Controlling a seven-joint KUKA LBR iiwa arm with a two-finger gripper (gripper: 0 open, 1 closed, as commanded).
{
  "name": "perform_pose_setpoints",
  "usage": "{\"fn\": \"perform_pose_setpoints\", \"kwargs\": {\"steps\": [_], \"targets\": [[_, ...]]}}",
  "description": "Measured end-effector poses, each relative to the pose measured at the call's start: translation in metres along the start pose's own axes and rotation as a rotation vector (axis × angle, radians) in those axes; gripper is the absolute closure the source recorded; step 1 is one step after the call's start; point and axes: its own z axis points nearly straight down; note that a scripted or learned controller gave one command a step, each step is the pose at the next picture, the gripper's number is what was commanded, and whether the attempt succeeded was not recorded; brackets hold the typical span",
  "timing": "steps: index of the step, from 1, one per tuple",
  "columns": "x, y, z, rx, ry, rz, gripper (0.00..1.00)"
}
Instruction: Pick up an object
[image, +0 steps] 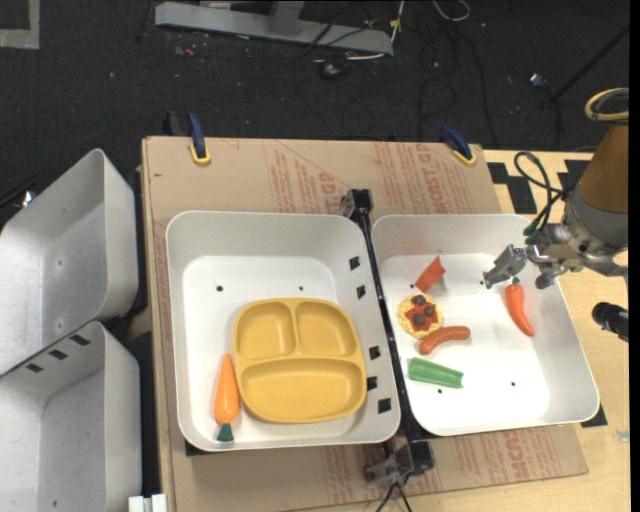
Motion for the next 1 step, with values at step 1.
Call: {"fn": "perform_pose_setpoints", "kwargs": {"steps": [1], "targets": [[-0.003,-0.0034,0.0635,0.002,0.0,0.004,0.0]]}}
